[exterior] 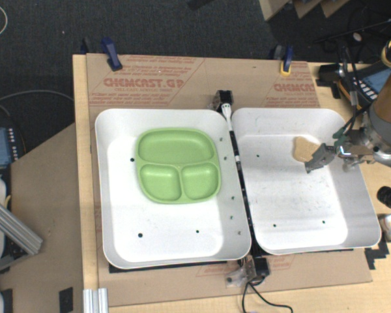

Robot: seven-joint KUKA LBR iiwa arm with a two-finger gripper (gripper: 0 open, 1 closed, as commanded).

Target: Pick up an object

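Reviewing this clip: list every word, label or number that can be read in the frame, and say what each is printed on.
"CHEMCAST G P", red print on the brown board behind the left bin; the last letters are uncertain.
"CHEMCAS...", red print on the same board behind the right bin; it runs off behind other things.
Smaller red lines above and below both prints: too small and blurred to read.
The green divided plate, the tan object and the gripper carry no readable text.

I work in a robotics lab. My bench is a cardboard sheet (182,77) held by clamps (111,53), with loose cables (260,298) and aluminium framing (13,230) around.
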